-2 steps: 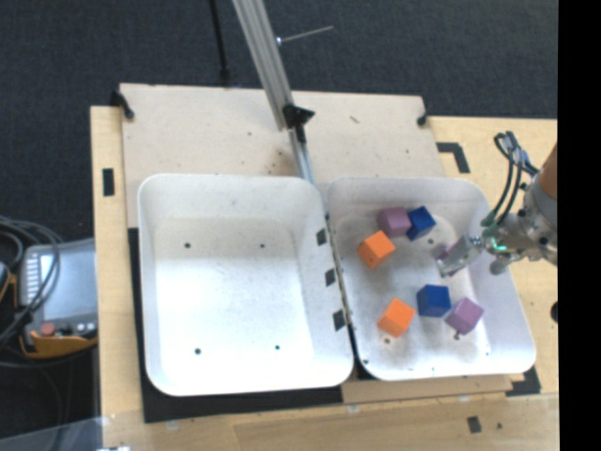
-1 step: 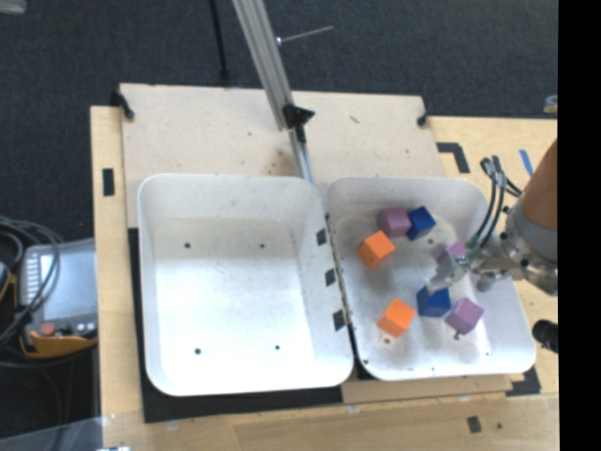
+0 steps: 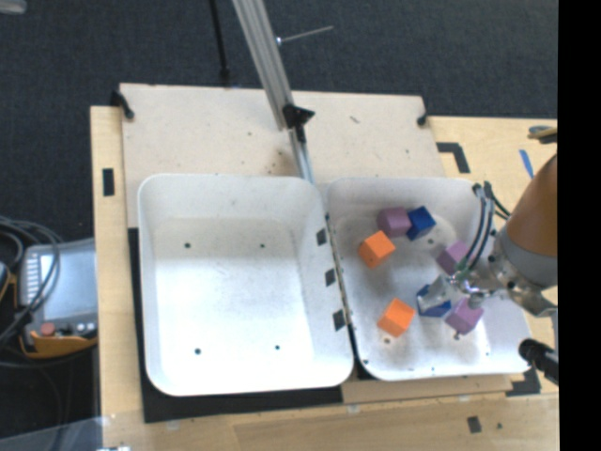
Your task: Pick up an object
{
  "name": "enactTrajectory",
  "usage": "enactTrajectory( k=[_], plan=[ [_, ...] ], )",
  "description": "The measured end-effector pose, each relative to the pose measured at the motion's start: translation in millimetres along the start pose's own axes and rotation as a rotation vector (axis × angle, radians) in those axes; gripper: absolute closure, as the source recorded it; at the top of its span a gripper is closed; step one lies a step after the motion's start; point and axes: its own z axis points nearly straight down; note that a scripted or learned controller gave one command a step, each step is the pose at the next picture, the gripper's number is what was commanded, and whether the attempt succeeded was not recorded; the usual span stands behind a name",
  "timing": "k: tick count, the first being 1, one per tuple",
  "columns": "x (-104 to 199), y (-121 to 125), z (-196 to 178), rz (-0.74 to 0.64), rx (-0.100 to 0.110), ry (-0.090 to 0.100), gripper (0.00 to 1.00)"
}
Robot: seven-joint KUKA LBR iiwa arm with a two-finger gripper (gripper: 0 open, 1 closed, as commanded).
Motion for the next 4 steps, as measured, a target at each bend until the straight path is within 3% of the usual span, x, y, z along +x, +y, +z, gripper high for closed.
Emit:
enactTrajectory(
  k=[1, 2, 3, 4],
  plan=[
    [-4.2, 16.0, 44.9, 0.001, -0.021, -0.004, 0.00],
    [-5.6, 17.8, 31.7, 0.007, -0.030, -0.006, 1.00],
    [-12.3, 13.8, -29.4, -0.006, -0.011, -0.003, 1.00],
    [-13.7, 15.1, -65.3, -0.005, -0.010, -0.002, 1.00]
  ],
)
